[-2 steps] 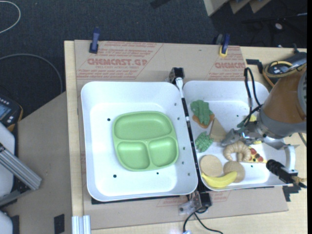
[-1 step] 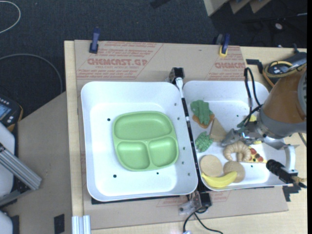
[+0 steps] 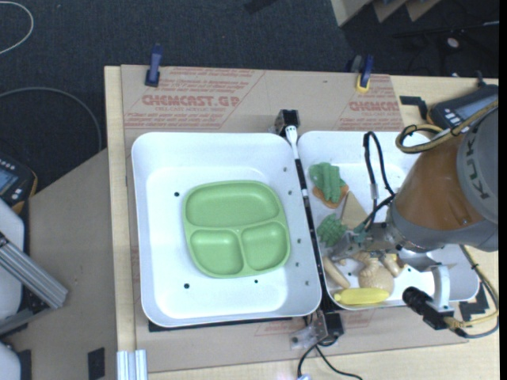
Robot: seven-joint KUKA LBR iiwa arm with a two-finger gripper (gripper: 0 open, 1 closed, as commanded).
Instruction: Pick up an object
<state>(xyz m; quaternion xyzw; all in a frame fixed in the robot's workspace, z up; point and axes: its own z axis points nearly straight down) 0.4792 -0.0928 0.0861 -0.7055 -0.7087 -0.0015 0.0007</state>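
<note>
I see a yellow banana-like piece (image 3: 363, 296) at the right bin's (image 3: 348, 145) near wall. The gripper (image 3: 358, 248) sits low among the clutter there — green pieces (image 3: 326, 179), tan pieces (image 3: 374, 274). Its state: I cannot tell. Left bin (image 3: 158, 212) — 1 green divided tray (image 3: 235, 228).

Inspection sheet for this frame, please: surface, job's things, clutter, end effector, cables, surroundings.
Surface: bench bearing left bin and right bin.
Job's things: green broccoli piece, yellow banana-like item and other small items in the right bin.
Clutter: green divided plate in the left bin.
End effector: end effector low over the right bin's pile.
Cables: black cable over the right bin.
Surroundings: dark floor, blue clamp, yellow clamp.
</note>
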